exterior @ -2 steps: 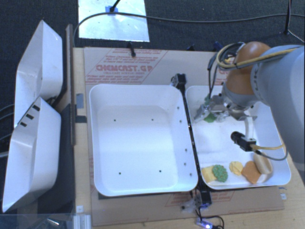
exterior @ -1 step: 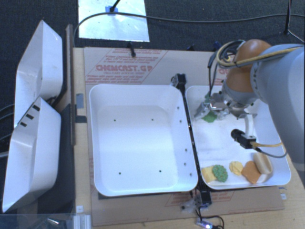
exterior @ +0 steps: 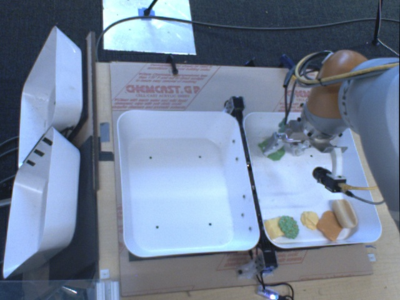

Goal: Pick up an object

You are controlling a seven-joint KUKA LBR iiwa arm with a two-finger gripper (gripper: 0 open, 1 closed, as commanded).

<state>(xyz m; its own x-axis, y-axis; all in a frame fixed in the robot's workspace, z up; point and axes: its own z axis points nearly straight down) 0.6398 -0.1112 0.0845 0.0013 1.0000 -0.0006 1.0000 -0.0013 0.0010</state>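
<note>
Small toy-like objects in right white bin [exterior: 365, 186]

Green leafy piece [exterior: 275, 154] near upper left, at gripper [exterior: 272, 145]; along front edge: yellow chunk [exterior: 273, 228], round green bumpy piece [exterior: 288, 226], small yellow lump [exterior: 309, 219], orange wedge [exterior: 329, 225], tan bun-shaped piece [exterior: 344, 214].

Even, bright overhead light washes the white bins [exterior: 187, 242] nearly featureless, with soft shadows along their inner walls. A metal sheet [exterior: 149, 17] beyond the bench's far edge glares; the focus is slightly soft throughout.
</note>
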